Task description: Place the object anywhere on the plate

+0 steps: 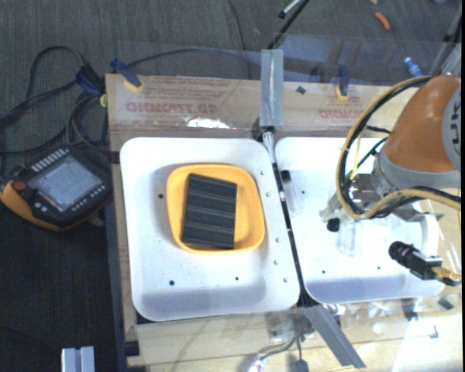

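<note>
Dark ribbed block (210,211) flat on yellow plate (249,225), long axis near-far; end effector (346,235) state unclear.

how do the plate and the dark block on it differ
The plate is yellow, smooth and squarish with rounded corners; the dark block is near-black, ribbed and oblong. The plate is the larger, showing as a border around the block. The plate rests on the left bin; the block rests on the plate. Both lie flat.
</note>
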`<move>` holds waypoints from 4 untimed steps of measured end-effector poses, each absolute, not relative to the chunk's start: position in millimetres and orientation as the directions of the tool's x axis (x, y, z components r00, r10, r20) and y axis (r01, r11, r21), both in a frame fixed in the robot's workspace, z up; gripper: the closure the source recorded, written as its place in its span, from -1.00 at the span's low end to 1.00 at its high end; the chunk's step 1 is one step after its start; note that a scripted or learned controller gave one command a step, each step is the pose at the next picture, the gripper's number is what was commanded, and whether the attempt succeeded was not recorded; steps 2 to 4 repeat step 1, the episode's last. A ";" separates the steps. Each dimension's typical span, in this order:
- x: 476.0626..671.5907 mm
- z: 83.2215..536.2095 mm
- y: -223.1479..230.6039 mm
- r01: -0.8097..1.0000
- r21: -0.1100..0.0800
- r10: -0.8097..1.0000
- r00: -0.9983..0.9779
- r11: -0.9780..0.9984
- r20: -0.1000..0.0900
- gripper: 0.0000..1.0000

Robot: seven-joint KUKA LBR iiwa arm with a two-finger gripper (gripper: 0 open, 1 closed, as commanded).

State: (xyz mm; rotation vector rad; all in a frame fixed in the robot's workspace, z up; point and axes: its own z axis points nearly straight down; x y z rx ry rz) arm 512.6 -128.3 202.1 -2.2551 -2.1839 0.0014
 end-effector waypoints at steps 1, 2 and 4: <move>512.6 202.2 -128.4 0.999 -0.002 0.999 0.032 -0.032 0.001 -1.00; 512.6 202.2 -128.4 0.999 -0.002 0.999 0.032 -0.032 0.001 -1.00; 512.6 202.2 -128.4 0.999 -0.002 0.999 0.032 -0.032 0.001 -1.00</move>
